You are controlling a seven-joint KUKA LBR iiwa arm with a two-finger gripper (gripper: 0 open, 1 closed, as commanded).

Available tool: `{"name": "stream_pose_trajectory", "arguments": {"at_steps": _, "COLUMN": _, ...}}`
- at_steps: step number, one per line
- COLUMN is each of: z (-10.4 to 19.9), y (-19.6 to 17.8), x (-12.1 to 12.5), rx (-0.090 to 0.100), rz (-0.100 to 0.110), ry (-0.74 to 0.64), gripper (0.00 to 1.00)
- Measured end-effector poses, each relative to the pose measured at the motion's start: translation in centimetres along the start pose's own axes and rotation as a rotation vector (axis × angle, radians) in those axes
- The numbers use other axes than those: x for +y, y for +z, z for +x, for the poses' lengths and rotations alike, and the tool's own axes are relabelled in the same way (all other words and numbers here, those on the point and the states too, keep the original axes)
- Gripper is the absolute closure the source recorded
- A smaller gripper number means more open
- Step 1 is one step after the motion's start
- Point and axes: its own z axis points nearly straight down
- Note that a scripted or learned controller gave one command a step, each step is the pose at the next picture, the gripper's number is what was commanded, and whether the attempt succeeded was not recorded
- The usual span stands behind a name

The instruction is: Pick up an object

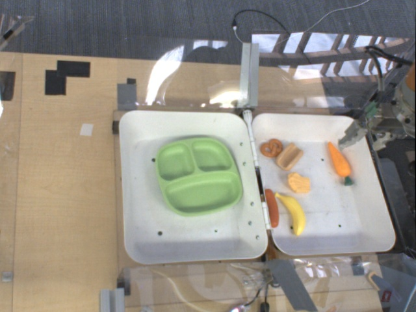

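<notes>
- The bench (58, 194), a pale wood surface, runs along the lower edge of the view, nearest the camera, and carries the two bins side by side.
- The left bin (140, 239) is a shallow white tray with rounded corners; it touches its neighbour along the middle seam.
- The right bin (364, 233) is the same kind of white tray and holds all the small food items.
- A green divided plate (198, 175) lies flat near the middle of the left bin, with two small compartments on its far side and one long compartment on its near side.
- The arm (398, 109) enters at the right edge, at the far right corner of the right bin, with grey parts and a glimpse of orange.
- The gripper (349, 137) reaches down and to the left from the arm, its tip over the far right part of the right bin; whether it is wide or narrow I cannot tell, and nothing is seen held in it.
- A carrot (338, 160), orange with a dark green end pointing toward the camera, lies just below the gripper tip, very near it; whether they touch I cannot tell.
- A yellow banana (292, 212) lies in the near left part of the right bin, well apart from the gripper.
- A red sausage (271, 207) lies just left of the banana, along the bin's left wall.
- A hot dog bun (290, 156) sits in the far left part of the right bin.
- A brown pretzel (272, 148) lies just left of the bun, touching or nearly touching it.
- A pale orange chip-like piece (299, 183) lies between the bun and the banana.
</notes>
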Motion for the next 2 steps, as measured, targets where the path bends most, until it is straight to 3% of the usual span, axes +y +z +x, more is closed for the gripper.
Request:
{"name": "stream_pose_trajectory", "arguments": {"at_steps": 1, "z": -0.6, "y": 15.2, "x": 2.9, "rx": -0.002, "rz": -0.005, "ry": 0.033, "gripper": 0.0}}
{"name": "stream_pose_trajectory", "arguments": {"at_steps": 2, "z": 1.5, "y": 12.0, "x": 3.2, "rx": -0.001, "rz": -0.004, "ry": -0.036, "gripper": 0.0}}
